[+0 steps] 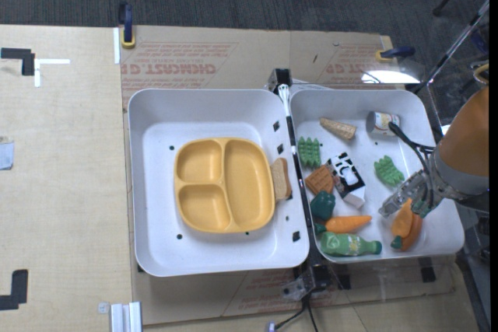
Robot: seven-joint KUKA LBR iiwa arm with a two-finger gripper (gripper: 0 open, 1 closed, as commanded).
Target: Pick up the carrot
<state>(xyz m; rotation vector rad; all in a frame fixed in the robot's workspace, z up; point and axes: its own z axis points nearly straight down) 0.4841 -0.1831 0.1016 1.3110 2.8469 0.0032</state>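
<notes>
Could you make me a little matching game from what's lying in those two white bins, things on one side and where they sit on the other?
Things:
1. yellow divided plate
2. green bottle
3. carrot
4. cone-shaped wedge

Places:
A. lying along the near edge of the right bin
B. near the far wall of the right bin
C. in the middle of the left bin
D. just behind the green bottle, in the right bin

Right pairs: 1-C, 2-A, 3-D, 4-B
</notes>
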